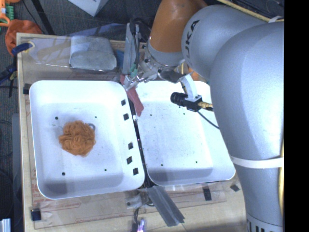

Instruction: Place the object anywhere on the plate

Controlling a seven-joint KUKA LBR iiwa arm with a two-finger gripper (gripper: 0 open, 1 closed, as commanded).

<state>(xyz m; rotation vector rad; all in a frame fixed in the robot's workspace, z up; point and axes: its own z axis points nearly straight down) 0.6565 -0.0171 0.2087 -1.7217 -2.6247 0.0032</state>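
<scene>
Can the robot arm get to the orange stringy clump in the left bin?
Probably yes. The clump lies alone in the open left bin, nothing over it. The gripper sits at the bins' top edge, so it need only swing left.

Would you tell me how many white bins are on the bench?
2: the left bin holds an orange tangled object; the right bin lies beside it, partly covered by the arm.

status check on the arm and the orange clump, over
Gripper up at the far rim between the bins, finger state unclear. Orange tangled clump lying loose in left bin. No plate seen. Nothing on the clump.
</scene>
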